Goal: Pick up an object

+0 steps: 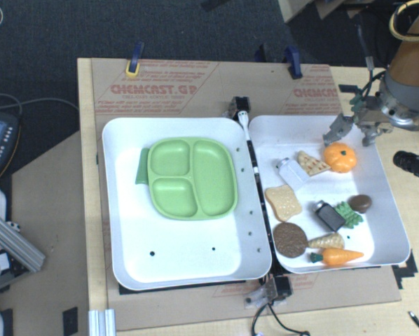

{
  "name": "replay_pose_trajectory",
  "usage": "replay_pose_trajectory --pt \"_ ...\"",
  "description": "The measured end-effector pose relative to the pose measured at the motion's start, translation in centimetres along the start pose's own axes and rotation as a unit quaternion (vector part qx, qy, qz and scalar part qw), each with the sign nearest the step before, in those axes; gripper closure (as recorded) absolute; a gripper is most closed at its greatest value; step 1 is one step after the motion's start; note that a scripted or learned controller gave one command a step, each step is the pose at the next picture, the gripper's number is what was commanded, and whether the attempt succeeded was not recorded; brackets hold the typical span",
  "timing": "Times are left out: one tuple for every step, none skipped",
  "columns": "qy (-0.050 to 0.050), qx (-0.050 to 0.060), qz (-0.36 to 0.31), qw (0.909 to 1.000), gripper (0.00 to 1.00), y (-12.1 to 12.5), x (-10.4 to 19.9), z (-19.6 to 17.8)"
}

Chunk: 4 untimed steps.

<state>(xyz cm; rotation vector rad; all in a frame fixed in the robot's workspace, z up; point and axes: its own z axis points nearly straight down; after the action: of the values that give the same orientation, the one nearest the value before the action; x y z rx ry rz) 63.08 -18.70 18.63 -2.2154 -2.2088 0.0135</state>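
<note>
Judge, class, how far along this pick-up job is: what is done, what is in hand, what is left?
Done: the gripper has reached the right bin and hangs open just above the orange fruit. In hand: nothing sits between its fingers. Left: the whole grasp and lift. The orange, the carrot, the round brown cookie and the rest lie in the bin; the green divided plate sits in the left bin.

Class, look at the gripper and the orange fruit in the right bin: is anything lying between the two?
Nothing visible does. The gripper hangs at the right bin's far edge, just above the orange fruit, its two fingers spread. The nearest other item, a cracker, lies to the fruit's left, off that line.
</note>
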Motion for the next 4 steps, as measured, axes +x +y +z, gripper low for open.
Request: replay_pose_trajectory --pt "-0.002 -0.008 -0.002 1.0000 0.00 0.3 0.0 -1.0" --pt "-0.001 -0.006 -0.003 1.0000 0.00 0.3 0.5 3.3" --pt "-0.008 -0.015 -0.002 0.9998 0.00 1.1 0.3 8.7" --pt "-0.008 -0.017 -0.002 0.9998 0.00 1.7 -0.1 9.0"
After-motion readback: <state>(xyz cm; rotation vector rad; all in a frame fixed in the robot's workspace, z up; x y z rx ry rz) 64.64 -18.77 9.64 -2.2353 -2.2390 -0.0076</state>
